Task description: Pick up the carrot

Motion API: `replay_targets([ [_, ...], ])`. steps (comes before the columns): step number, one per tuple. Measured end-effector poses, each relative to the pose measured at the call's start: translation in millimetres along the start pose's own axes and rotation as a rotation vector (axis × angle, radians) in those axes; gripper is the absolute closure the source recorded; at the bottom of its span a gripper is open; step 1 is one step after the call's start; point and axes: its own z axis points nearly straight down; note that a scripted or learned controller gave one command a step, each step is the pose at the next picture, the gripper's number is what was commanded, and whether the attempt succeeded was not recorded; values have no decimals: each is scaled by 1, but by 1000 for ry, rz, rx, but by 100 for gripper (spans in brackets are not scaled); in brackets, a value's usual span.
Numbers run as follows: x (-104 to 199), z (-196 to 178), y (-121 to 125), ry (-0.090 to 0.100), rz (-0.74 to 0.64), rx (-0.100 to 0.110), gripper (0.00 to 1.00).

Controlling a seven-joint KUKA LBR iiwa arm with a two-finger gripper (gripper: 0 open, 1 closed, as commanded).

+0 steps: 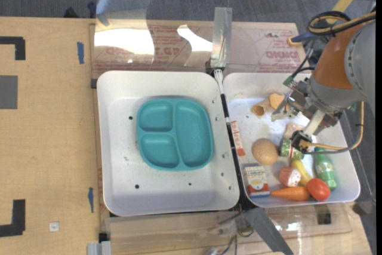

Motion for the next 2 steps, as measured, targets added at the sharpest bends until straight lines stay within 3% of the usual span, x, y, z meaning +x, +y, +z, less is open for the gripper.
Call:
replay_targets([
  [1, 40, 29, 41, -3, -422, -3, 0],
  [2, 22, 28, 85, 18, -675, 41, 0],
])
